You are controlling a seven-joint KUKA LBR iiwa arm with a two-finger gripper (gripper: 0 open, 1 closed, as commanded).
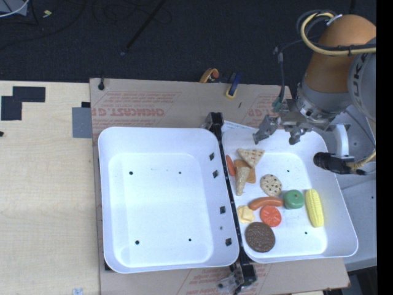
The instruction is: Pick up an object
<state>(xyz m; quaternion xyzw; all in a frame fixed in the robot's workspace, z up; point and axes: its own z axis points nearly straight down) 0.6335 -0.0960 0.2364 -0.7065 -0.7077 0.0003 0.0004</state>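
Toy food sits clustered in the right bin (344, 238), below and just this side of the gripper (279, 131): a sandwich wedge (250, 157) nearest it, then a speckled cookie (270, 184), sausage (265, 202), tomato slice (270, 215), green round piece (293, 199), corn cob (314, 207) and brown patty (260, 236) farther off. The gripper hovers over the bin's far rim, fingers spread apart, nothing between them. Off to its side lies the left bin (123, 165), both on brown cardboard (153, 106) over a pale wooden bench (43, 201), dark floor beyond.
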